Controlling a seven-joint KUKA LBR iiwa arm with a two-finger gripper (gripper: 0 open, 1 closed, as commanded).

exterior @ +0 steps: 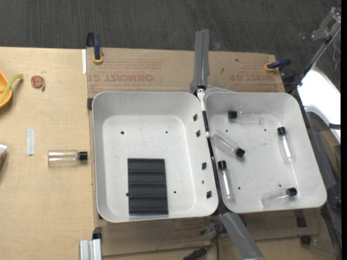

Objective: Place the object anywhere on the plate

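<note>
A pale wooden bench (43, 199) carries a sheet of printed cardboard (130, 72), its lettering reading backwards and upside down from this view, and on it two shallow white bins sit side by side, their inner rims touching. The left bin (103, 145) holds a black ribbed plate (147, 187), lying flat near its front wall. The right bin (303, 145) holds five clear vials with black caps, all well apart from the plate: one near the back wall (246, 116), one tilted near the middle (227, 145), one along the left wall (224, 180), one along the right side (284, 144) and one at the front right corner (279, 196); their clear bodies are hard to make out against the white floor. A grey bar (201, 58) runs back from the seam between the bins. At the right edge a pale shape (320, 91) is cut off and cannot be identified. Whether the gripper is spread or pressed together cannot be told. On the bare bench at left lies a sixth vial (66, 156), beside a small white strip (30, 142), a brown disc (37, 81) and an orange object (4, 91) cut off by the edge.
</note>
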